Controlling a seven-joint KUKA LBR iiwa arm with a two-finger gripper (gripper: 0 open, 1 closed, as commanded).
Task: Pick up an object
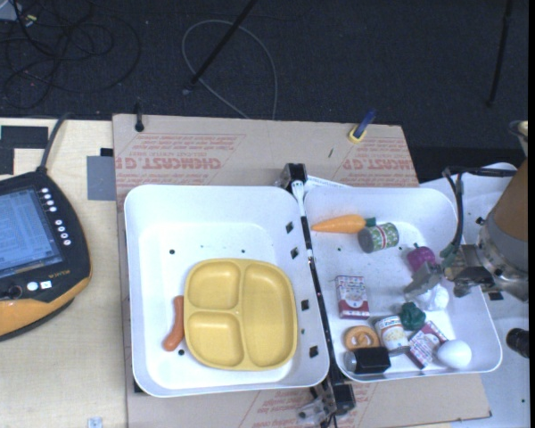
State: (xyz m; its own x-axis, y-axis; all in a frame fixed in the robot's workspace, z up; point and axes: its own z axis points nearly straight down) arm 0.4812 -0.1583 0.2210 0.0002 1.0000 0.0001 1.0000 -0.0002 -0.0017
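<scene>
Reaching in from the right, low over the right side of the right bin [314,266]: the gripper [427,281], just beside a purple thing [419,258] and a white crumpled thing [438,298]. Cannot tell if open or shut. Nothing seen held.

Probably best to go for the purple thing, being closest. Go straight down on it, slowly. Close gently around its middle. Lift only a little at first and check for a good hold. Watch out for the green thing [413,316] just nearer, and for the bin's right wall. Better to leave the egg [455,355] in the near right corner, likely to roll and slip.

Also in the right bin: a carrot [339,225] and a small can [380,236] at the far side, a red box [351,295] in the middle, a round ring [361,337], a little jar [392,330] and a black block [371,360] at the near side. Crowded, so easy to bump things.

In the left bin [152,230]: a yellow plate [241,315] with a sausage [174,324] to its left.

Under both bins, brown cardboard [205,150]. Far left on the bench, a screen pad [18,248]. Beyond, dark floor with cables [232,43].
</scene>
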